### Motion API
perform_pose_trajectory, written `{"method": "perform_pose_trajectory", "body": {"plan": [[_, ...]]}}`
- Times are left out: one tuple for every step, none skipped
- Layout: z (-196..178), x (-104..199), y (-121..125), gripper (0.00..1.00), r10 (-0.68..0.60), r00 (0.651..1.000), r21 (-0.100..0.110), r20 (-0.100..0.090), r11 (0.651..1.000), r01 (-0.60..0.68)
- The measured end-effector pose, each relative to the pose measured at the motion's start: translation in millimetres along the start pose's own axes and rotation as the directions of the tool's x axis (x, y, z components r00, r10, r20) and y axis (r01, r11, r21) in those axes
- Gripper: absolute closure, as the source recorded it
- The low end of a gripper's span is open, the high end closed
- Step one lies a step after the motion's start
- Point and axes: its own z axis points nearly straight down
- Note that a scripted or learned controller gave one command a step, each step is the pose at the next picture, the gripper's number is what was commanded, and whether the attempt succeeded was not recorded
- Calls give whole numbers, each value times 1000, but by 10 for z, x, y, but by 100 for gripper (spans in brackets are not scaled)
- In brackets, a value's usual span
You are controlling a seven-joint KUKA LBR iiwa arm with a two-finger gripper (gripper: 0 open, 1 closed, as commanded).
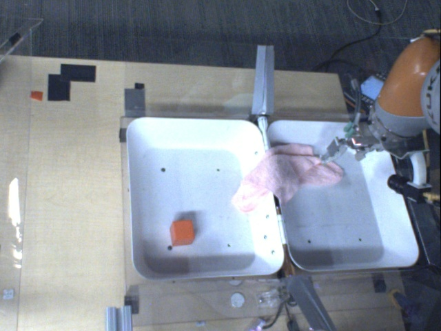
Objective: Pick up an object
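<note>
No readable text, no labels, no brands, no numbers — nothing legible anywhere

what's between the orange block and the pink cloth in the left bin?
Bare white bin floor, seen from the overhead camera view. The orange block sits low in the left bin; the pink cloth drapes over the divider between bins.

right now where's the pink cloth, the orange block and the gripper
pink cloth (284, 174), camera view, middle of the cloth
orange block (182, 232), camera view, its top face
gripper (332, 150), camera view, between its fingertips
</note>
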Motion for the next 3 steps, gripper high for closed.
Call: {"method": "perform_pose_trajectory", "body": {"plan": [[555, 98, -5, 0, -97, 995, -9, 3, 995, 97], [422, 111, 30, 100, -99, 995, -18, 5, 995, 99], [422, 110, 30, 0, -99, 995, -18, 5, 995, 99]]}}
